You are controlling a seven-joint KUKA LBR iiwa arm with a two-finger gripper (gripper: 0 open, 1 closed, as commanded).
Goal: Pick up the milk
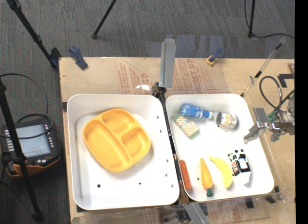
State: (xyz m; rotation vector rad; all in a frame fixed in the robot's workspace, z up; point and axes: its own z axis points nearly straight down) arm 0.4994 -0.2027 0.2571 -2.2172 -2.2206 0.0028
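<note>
Milk carton [239,164] lies on its side in right bin [217,98] near the lower right corner, just right of banana [222,171] so there's open room above it for a top grab, end effector [260,129] parked beyond the bin's right rim above milk, grip state unclear.

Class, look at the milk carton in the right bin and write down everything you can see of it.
The milk carton is a small white box with black cow-like patches and a small red mark, seemingly of cardboard. It lies in the right bin, near its front right corner, close to the right wall. A banana lies just to its left; whether they touch is unclear. The gripper is beyond the carton, by the bin's right rim, apart from it.
</note>
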